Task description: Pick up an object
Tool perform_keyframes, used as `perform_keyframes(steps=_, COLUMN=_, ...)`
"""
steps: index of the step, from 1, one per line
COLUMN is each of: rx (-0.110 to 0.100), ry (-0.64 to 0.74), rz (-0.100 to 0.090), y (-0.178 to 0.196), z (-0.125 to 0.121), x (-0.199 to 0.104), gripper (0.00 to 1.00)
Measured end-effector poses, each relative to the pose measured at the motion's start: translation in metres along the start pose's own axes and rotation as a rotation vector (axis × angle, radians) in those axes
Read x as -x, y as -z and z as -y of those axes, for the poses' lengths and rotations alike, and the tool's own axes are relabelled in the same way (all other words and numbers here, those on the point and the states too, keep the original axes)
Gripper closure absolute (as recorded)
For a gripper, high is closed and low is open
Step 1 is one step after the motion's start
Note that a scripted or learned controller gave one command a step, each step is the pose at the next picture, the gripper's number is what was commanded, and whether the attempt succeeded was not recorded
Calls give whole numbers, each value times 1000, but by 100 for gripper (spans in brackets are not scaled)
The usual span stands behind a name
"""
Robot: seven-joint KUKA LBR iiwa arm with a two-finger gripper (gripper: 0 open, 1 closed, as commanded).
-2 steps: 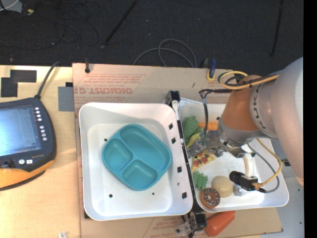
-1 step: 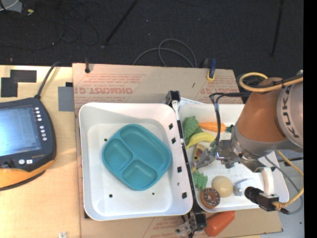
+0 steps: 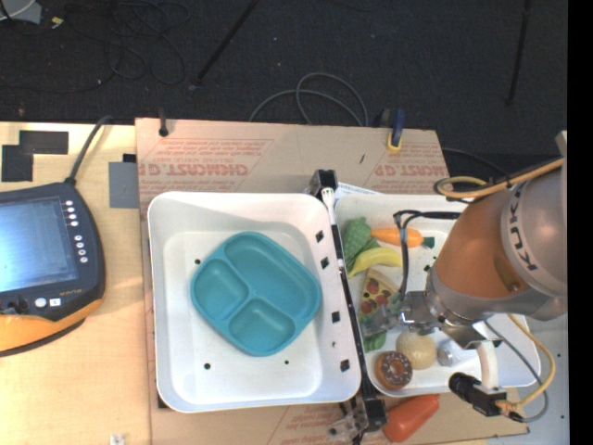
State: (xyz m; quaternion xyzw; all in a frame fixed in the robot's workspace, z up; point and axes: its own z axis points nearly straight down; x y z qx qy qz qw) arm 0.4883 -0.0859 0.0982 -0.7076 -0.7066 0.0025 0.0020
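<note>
- Currently the likeliest pick is the cream-coloured ball, lying in the near part of the right bin. It touches the doughnut on its left.
- Gripper hangs just above and slightly left of the ball, under the orange-banded wrist. The arm's bulk covers its tip, so I cannot tell whether it is parted, closed or gripping anything.
- Key relation: the ball lies toward the near edge from the gripper, just beside it. It is round, with no long axis to line up with. Judgement: a short shift toward the near edge and then a descent should do.
- Pizza slice lies just left of the gripper, long axis running roughly far to near. It is a flat alternative and harder to grip.
- Farther back are the banana, carrot and a green leafy piece, well clear of the gripper.
- Risk: the doughnut crowding the ball may get nudged or caught.
- Red pepper sits outside the bin on the cardboard.
- Left bin holds a teal divided plate.
</note>
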Motion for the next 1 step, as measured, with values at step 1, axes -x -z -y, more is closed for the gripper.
perform_keyframes(steps=1, rx=-3, ry=3, rz=-3, y=-14, z=-26, x=6, gripper=0)
